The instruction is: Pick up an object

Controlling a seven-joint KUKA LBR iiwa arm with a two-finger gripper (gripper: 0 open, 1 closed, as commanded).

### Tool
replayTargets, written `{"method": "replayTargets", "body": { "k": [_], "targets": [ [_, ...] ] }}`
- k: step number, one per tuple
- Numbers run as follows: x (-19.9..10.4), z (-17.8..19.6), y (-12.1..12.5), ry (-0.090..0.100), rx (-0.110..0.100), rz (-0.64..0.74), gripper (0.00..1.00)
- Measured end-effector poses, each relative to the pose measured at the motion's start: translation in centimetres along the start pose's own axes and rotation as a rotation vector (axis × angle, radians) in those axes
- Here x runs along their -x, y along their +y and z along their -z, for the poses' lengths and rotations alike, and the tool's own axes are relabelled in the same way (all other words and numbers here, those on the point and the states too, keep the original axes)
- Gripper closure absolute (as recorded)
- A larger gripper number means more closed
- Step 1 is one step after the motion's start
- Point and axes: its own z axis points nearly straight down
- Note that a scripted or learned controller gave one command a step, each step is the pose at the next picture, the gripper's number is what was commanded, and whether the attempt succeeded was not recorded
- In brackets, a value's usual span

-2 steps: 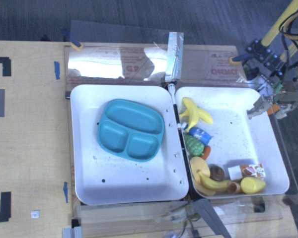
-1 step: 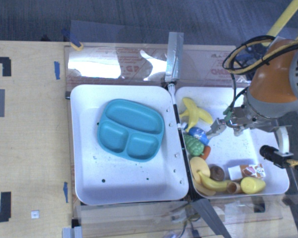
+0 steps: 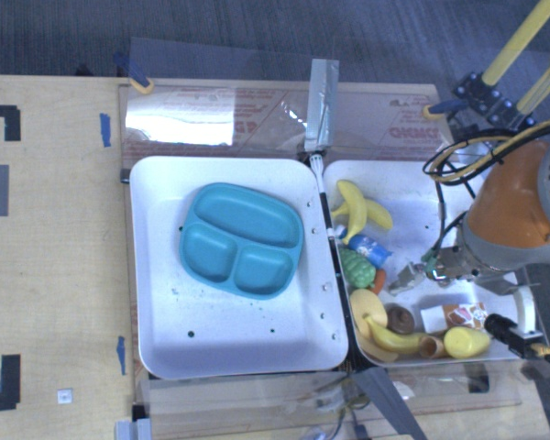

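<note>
The left bin [image 3: 165, 328] lay mostly open around the blue divided plate [image 3: 241, 239]. In the right bin [image 3: 412, 177], bananas [image 3: 359, 209], a lemon [image 3: 466, 342] and small clutter crowded the left and near sides, leaving bare floor toward its far right corner.

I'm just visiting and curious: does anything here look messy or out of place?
Nothing looks spilled or broken. The blue three-compartment plastic tray sits slightly askew in the left white bin, and the toy foods, such as the yellow banana, are crowded in the right white bin.
</note>
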Motion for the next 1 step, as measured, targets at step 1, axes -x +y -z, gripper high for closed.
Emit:
{"method": "replayTargets", "body": {
  "k": [1],
  "targets": [
    [-3.56,0.01,6.57,-0.001,0.004,0.123,0.00]
  ]
}}
